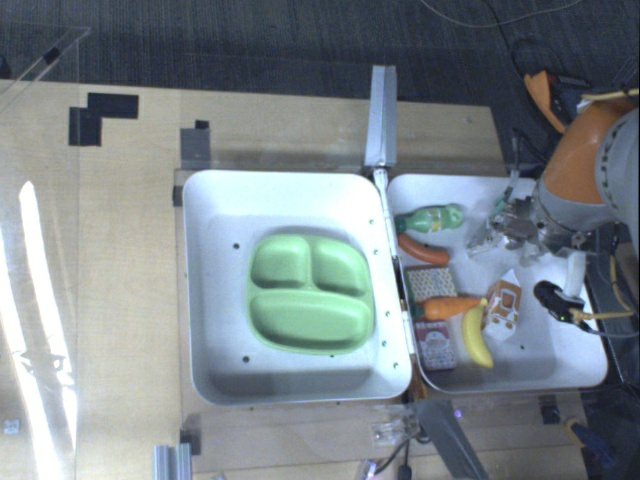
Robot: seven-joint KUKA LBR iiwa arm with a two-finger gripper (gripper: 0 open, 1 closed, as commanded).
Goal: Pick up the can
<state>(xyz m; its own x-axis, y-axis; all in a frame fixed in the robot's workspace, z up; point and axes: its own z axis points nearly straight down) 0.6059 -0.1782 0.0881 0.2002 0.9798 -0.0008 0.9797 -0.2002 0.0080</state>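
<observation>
White bins sit side by side; the left bin [205, 298] bears just a green tray [308, 291], while the right bin [580, 363] is crowded. What I take for the can [436, 345] lies low against the divider, beside a banana [477, 340]. Near the far rim hovers the gripper [510, 226], well apart from it, nothing between its spread fingers.

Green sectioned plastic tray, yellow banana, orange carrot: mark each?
green sectioned plastic tray [308, 290], camera view, its lower compartment
yellow banana [475, 339], camera view, mid-body
orange carrot [450, 307], camera view, mid-length
</observation>
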